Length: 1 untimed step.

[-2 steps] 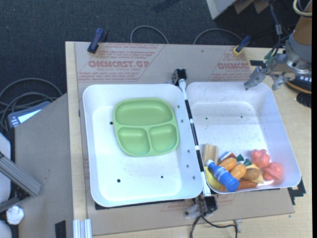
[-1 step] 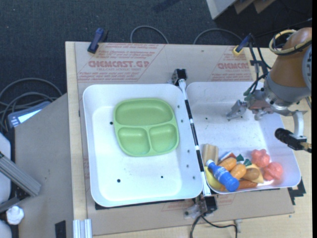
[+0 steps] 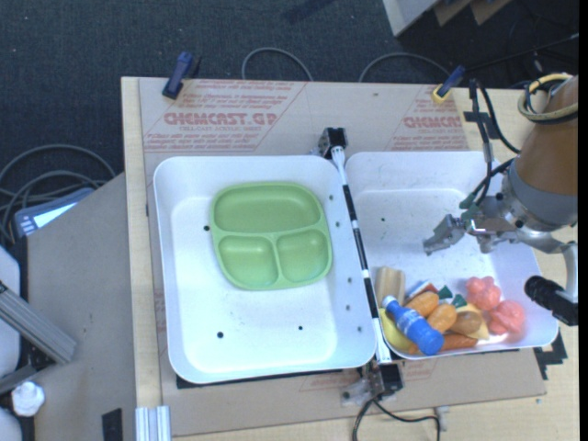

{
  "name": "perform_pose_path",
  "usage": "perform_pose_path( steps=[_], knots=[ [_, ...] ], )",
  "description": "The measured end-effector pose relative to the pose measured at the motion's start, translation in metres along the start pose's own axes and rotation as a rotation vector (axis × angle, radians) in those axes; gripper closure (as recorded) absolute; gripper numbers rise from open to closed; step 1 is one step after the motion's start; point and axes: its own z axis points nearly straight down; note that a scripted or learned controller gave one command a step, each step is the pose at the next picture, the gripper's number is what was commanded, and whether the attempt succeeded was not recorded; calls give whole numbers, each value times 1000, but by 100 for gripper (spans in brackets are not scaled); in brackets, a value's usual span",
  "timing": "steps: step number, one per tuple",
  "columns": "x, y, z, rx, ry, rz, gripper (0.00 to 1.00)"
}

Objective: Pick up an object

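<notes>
Cardboard covers the surface (image 3: 138, 246) under both bins, stamped with red lettering that looks like "CHEMCAST". From the gripper (image 3: 441, 237) — spread and empty over the right bin (image 3: 404, 177) — the toy heap (image 3: 450, 315) lies toward the bin's near edge, blue bottle (image 3: 412, 324) angled leftward.

Gripper (image 3: 439, 238) hanging over right bin (image 3: 404, 177); toy heap (image 3: 446, 312) lying below (near edge); green tray (image 3: 271, 234) sitting in left bin (image 3: 184, 274).
</notes>
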Motion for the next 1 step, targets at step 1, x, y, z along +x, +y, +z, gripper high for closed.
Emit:
perform_pose_path(
  steps=[1],
  knots=[
    [-30, -30, 120, -6, -2, 2, 0]
  ],
)
